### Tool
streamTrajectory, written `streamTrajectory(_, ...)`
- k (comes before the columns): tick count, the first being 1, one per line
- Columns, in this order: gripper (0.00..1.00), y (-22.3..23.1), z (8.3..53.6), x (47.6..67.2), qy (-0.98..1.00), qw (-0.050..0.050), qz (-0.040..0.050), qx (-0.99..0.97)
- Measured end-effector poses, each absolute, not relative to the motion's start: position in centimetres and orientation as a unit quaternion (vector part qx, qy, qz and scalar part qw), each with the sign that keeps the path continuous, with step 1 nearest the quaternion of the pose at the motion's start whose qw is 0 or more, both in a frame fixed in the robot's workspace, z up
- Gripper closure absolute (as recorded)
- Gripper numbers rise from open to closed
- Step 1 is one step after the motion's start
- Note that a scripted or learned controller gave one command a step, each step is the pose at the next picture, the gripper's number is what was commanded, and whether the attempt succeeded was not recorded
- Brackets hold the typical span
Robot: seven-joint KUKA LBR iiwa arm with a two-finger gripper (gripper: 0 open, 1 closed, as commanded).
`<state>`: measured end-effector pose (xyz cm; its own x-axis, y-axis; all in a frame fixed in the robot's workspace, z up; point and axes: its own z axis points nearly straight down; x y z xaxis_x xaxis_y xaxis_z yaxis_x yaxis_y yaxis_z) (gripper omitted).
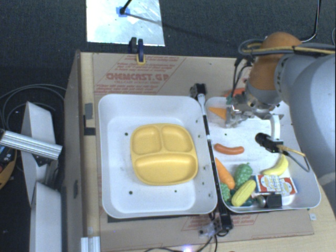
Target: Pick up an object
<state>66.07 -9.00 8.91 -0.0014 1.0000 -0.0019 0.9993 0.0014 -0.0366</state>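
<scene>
- Left bin: yellow tray fills the middle; bare floor rings it.
- Right bin: open floor around the sausage.
- Its near end is crowded: carrot, corn, banana, carton.
- The arm covers its far right corner.

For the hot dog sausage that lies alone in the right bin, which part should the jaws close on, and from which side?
Probably grip the sausage at its middle, coming straight down from above. It lies flat, long axis across the view, with bare bin floor on both long sides, so the jaws should close across its narrow width.
</scene>
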Motion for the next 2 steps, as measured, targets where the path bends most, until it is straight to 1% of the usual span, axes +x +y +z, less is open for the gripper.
streamTrajectory(1, 0.00, -8.90, 9.07, 66.28, -0.708, 0.009, 0.0104, -0.706)
streamTrajectory(2, 0.00, -8.66, 8.19, 66.29, -0.708, 0.009, 0.0104, -0.707)
